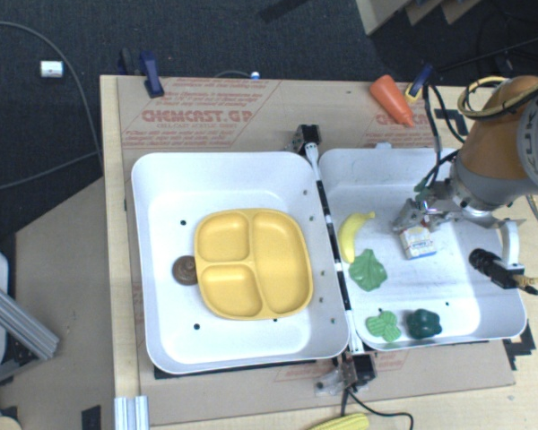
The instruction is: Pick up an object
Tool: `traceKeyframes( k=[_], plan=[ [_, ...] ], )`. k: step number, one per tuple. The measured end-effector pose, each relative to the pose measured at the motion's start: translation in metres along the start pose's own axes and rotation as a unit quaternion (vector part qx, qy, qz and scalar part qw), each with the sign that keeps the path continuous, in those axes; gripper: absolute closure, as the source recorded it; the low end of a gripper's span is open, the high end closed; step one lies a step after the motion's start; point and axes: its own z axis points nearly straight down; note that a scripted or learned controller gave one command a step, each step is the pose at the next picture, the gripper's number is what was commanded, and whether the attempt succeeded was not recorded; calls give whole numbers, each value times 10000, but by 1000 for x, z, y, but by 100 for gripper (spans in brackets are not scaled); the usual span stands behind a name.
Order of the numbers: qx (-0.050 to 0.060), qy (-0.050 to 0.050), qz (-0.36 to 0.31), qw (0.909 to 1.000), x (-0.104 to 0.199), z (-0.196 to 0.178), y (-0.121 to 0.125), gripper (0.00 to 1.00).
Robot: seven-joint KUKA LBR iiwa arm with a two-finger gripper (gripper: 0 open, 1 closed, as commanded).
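In the right bin (484,316) lie a yellow banana (353,234), a light green leafy piece (368,270), a small green broccoli-like piece (383,324) and a dark green pepper-like piece (423,323). My gripper (416,223) is low over the middle of that bin, right of the banana, with the grey and orange arm (498,150) behind it. A small white and grey block (420,244) sits directly under the gripper tip. Whether they touch cannot be made out.
The left bin (161,240) holds a yellow divided plate (252,263) with a brown round piece (185,270) at its left side. An orange carrot (392,100) lies on the bench behind the right bin. A black cable plug (490,268) hangs over the right bin's right side.
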Motion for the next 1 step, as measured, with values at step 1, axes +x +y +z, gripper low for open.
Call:
traceKeyframes(
  k=[1],
  plan=[
    [-7,5,-18,10000,91,-91,-8,100]
  ],
)
